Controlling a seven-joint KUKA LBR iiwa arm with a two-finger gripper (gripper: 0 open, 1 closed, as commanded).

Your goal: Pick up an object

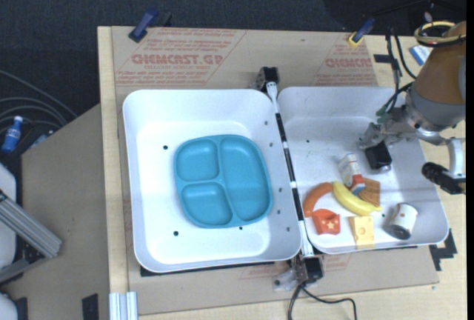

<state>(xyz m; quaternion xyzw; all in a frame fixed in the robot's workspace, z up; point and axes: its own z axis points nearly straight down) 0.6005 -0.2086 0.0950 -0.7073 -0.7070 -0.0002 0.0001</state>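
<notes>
yellow block (363, 231) nearest | banana (352, 199) near jaws, apart | jaws' state unclear

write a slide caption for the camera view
Gripper over the right bin near a banana, white cup and yellow block; a blue divided plate sits in the left bin.

Left bin (148, 163), right bin (318, 111): plain white recorded.
Divided plate (222, 180): uniform light blue.
Banana (352, 198): yellow.
Curved piece (317, 196): orange.
Small block (326, 221): red-orange, pale mark noted on top.
Square block (363, 230): pale yellow.
Flat piece (370, 189): brown.
Cup (401, 220): white, dark inside.
Bench board (178, 52): tan, printed with red lettering.
Clamp (144, 26): blue.
Arm (442, 74): grey, orange band observed.
</notes>
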